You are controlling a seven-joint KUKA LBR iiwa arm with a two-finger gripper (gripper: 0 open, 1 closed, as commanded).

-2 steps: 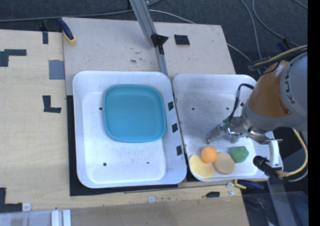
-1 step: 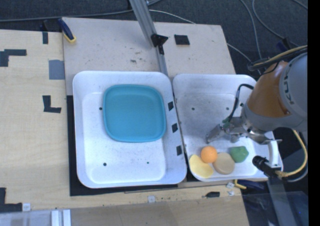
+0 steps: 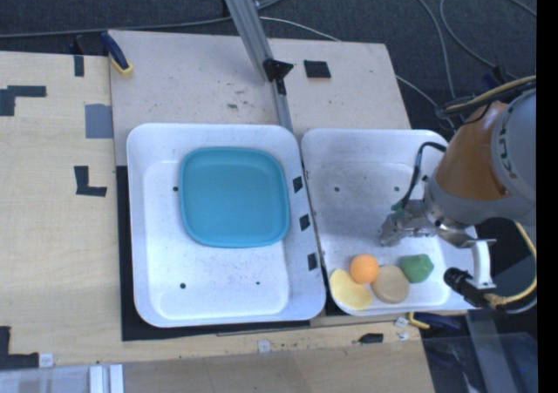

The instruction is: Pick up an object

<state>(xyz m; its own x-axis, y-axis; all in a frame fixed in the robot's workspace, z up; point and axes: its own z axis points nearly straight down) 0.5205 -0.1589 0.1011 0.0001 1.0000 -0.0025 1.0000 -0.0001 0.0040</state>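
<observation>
My gripper (image 3: 393, 231) hangs low over the right bin (image 3: 349, 178), just above a cluster of small objects at the bin's front edge. An orange ball (image 3: 364, 268) lies there, with a yellow flat piece (image 3: 347, 291) at its front left and a tan round piece (image 3: 391, 285) at its right. A green object (image 3: 418, 267) sits right of those, directly below my gripper. Nothing shows between the gripper's tips. The arm's orange band and grey wrist cover the bin's right side.
The left bin (image 3: 157, 208) holds a blue square plate (image 3: 234, 196). A grey metal bar (image 3: 253, 25) slants down from the top to the divide between the bins. Cables run along the dark floor at the upper right.
</observation>
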